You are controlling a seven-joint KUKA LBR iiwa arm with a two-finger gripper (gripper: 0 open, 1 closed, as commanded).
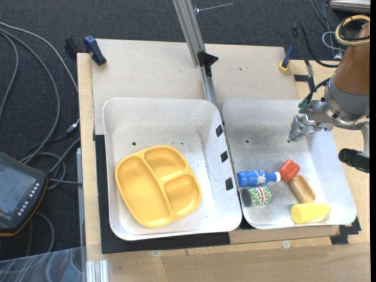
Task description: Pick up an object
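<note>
Orange, blue, green and yellow objects (282,188) crowd the lower right of the frame inside the right bin (258,119), while the gripper (296,129) hangs above them, right of centre, nothing seen in it. Whether its pincer is apart or together I cannot tell. Because the pieces touch, a descent risks landing between two and knocking them aside.

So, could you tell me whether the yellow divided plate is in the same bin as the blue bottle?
No, the yellow plate lies in the left bin, while the blue bottle lies in the right bin.

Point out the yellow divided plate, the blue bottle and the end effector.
yellow divided plate (157,184): camera view, centre ridge.
blue bottle (254,177): camera view, mid-body.
end effector (298,130): camera view, between fingertips.
</note>
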